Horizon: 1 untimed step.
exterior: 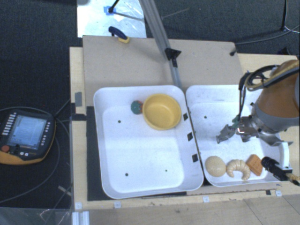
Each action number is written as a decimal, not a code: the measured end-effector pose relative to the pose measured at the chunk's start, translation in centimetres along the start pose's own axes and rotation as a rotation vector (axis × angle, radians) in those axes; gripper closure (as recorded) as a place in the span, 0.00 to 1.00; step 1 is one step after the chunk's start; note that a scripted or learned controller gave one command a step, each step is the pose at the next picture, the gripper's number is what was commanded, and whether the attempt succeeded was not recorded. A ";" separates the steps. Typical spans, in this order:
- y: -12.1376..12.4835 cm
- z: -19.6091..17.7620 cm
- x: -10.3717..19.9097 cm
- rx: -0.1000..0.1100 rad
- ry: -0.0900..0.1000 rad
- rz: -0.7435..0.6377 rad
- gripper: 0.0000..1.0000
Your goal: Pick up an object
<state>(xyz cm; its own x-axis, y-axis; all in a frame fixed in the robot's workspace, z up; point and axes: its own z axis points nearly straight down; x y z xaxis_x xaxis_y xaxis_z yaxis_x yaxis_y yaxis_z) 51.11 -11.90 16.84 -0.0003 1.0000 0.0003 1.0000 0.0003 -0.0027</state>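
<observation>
Croissant (239, 168) in right bin (206, 95), hand (227, 134) above it, grip state unclear, no legible writing

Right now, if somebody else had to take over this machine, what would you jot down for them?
Gripper: over the right bin, nothing seen between its fingers.
Right bin, near edge: round bun, croissant, orange cracker-like piece.
Left bin, far corner: yellow bowl, small green ball beside it.
Done: nothing picked up yet.
Left: grasp and lift one object.
</observation>
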 end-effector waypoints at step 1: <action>-0.5 5.1 0.1 0.001 0.000 0.001 0.00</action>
<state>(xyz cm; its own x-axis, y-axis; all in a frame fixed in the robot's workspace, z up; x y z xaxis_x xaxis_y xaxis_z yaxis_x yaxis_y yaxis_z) 50.56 -11.78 11.78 0.0002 1.0000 0.0006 1.0000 -0.0002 -0.0036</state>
